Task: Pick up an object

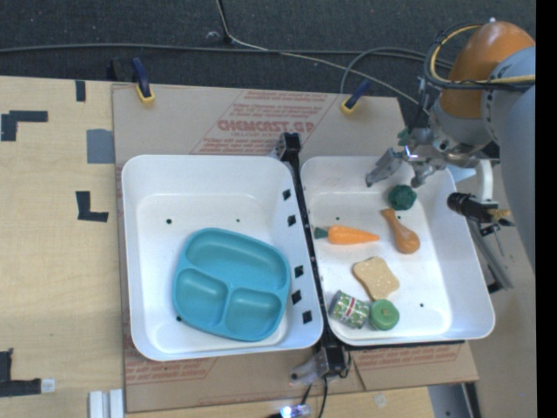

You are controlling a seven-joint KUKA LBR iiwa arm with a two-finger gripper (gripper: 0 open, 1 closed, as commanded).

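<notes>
- Nothing has been lifted yet — the gripper [399, 171] is seen spread wide and empty at the back edge of the right bin [461, 299], just above the dark green ball [402, 198].
- A carrot [352, 235], drumstick [401, 232], bread slice [376, 278], can [350, 309] and green disc [384, 315] are also kept there.
- A blue divided plate [231, 283] is held in the left bin [148, 233].

Pale wood bench [43, 233] with black tape marks, cardboard sheet [218, 124] clamped on top, dark carpet [130, 11] crossed by cables

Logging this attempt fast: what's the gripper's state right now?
Gripper: open, holding nothing, fingers spread just above the dark green object in the right bin.
</notes>
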